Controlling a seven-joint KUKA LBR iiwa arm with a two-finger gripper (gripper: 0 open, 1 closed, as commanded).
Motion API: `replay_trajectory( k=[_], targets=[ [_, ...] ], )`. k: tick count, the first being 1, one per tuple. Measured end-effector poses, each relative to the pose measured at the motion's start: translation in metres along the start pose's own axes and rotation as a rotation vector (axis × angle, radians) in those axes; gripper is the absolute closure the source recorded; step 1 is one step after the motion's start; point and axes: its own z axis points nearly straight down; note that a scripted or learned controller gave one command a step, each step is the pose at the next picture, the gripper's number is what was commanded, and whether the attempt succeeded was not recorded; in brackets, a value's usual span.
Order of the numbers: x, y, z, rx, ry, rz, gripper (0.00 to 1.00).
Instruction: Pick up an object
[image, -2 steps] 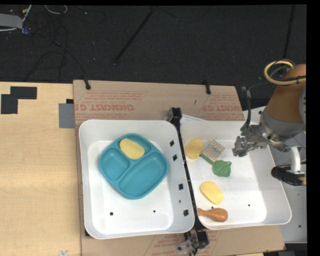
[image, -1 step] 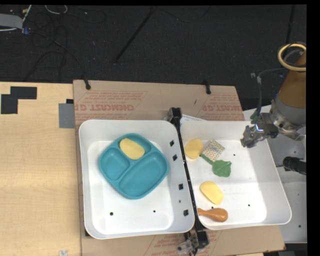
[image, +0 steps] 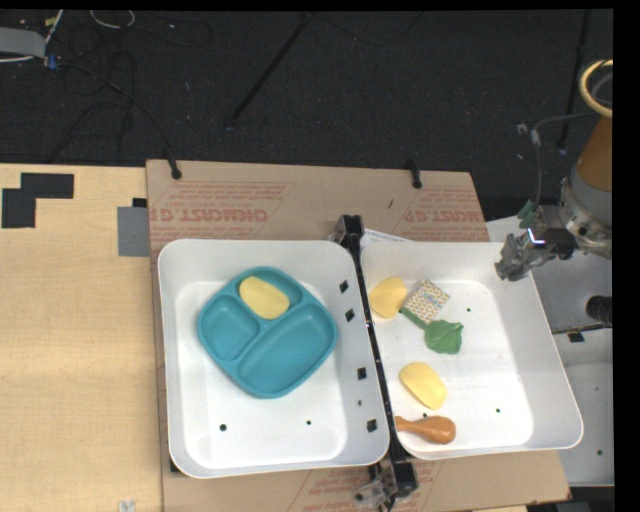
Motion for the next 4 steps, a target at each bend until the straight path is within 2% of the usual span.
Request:
replay_trajectory(
  k=[1,2,4],
  targets=[
    [0.052,-0.007,0.007,0.007,0.004,-0.002,1.0],
    [0.109,0.007,0.014,0.006,0.003,-0.003,1.0],
    [0.217,0.012,0.01,0.006,0.003,-0.004,1.0]
  ],
)
